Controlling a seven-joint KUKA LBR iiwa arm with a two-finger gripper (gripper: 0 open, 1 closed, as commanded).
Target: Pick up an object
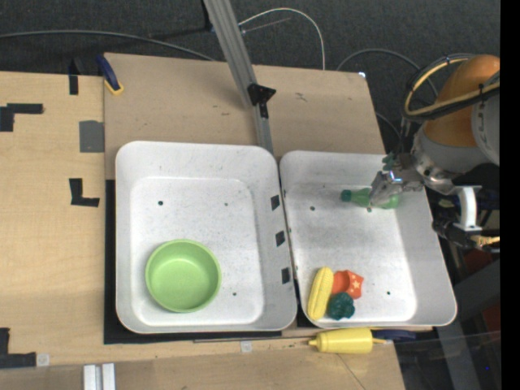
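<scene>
Green item (pixel 357 195): a small green thing with a darker end, lying in the right bin (pixel 422 299), upper part, near the far right wall.
Tool (pixel 382 193): down in the right bin, directly at the green item's right end; the item sticks out to its left.
Tool state: metal fingers sit right at the item, but whether they are parted or closed on it I cannot tell; the contact is too small and blurred.
Key relation: the item lies just left of the tool, its long axis running roughly left to right across the bin, so by my reading a grip would close across its short width.
Arm (pixel 459 108): one, reaching in from the right.
Bins: two, side by side on the tabletop (pixel 187 104).
Left bin (pixel 130 169): one green bowl (pixel 183 275), near the front left.
Right bin, front: a cluster of three, touching — one yellow piece (pixel 319 292), one orange piece (pixel 350 283), one dark green piece (pixel 341 306).
Tabletop front edge: one yellow thing (pixel 345 341), just outside the right bin.
Judgement: the green item is the nearest candidate; the front cluster lies well apart from the tool.
</scene>
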